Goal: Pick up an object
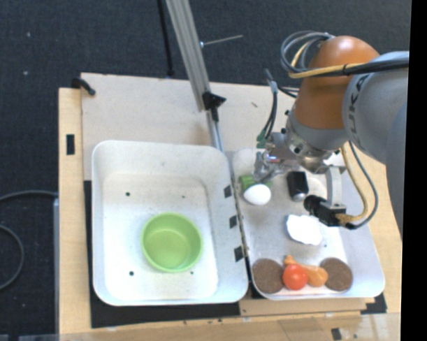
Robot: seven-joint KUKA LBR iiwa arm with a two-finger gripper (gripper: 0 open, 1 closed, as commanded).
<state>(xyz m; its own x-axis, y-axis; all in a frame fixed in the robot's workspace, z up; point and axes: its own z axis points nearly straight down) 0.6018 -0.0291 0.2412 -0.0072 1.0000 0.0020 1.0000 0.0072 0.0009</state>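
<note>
In the right bin (364, 255) lie several small objects. A white egg-shaped object (257, 195) rests by the bin's left wall, with a small green piece (246, 180) just above it. A flat white object (304, 229) lies in the middle. Along the front edge sit two brown discs (268, 274) (336, 273), a red tomato-like ball (294, 277) and an orange piece (315, 275). My gripper (280, 174) hangs low over the back of the right bin, just right of the white egg and the green piece. I see nothing held in it.
The left bin (116, 163) holds a green bowl (172, 242). A slanted metal pole (196, 61) rises behind the bins and ends at the divider between them. Cables and a black connector (324, 208) hang from the wrist over the right bin.
</note>
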